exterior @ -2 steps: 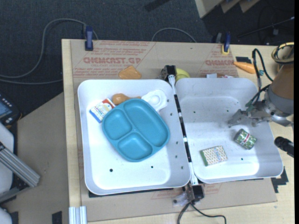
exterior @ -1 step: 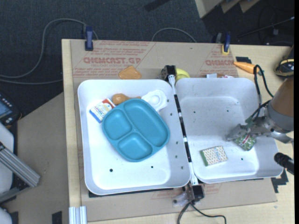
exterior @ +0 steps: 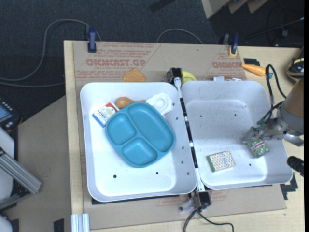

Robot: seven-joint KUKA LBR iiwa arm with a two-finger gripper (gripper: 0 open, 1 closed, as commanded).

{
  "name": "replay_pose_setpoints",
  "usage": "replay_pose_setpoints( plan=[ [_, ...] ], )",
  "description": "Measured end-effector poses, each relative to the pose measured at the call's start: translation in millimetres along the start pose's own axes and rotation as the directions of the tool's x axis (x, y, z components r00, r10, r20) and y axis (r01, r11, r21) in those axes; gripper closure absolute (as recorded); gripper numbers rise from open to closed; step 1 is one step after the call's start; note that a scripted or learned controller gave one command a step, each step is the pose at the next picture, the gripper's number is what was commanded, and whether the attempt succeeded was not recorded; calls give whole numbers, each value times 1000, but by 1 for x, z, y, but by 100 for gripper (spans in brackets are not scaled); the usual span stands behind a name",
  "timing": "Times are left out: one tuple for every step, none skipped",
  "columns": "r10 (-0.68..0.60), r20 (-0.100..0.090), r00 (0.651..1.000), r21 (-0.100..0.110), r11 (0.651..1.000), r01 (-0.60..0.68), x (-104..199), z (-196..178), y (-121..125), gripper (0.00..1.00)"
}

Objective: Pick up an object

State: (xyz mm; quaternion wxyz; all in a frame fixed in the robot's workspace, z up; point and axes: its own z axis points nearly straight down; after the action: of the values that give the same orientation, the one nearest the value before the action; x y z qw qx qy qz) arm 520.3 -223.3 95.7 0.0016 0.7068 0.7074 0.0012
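In the right bin (exterior: 227,88), a small green packet (exterior: 260,149) lies tilted near the right wall. My gripper (exterior: 256,138) is low over the bin floor, right at the packet's upper left edge, and seems to touch it. The grey arm (exterior: 294,115) comes in over the bin's right rim. A flat patterned card (exterior: 221,161) lies on the floor to the left of the packet, apart from the gripper.
The left bin (exterior: 140,182) holds a blue divided plate (exterior: 140,134), a small white and blue box (exterior: 104,114), an orange lump (exterior: 124,102) and a white piece (exterior: 160,102). Behind the bins lie an orange item (exterior: 133,75), a yellow one (exterior: 187,76) and a carrot-like piece (exterior: 254,69).
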Motion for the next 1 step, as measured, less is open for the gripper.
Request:
replay_pose_setpoints(
  plan=[
    [-8, 0, 1000, -2, 1000, 8, 78, 11, 49, 100]
  ],
)
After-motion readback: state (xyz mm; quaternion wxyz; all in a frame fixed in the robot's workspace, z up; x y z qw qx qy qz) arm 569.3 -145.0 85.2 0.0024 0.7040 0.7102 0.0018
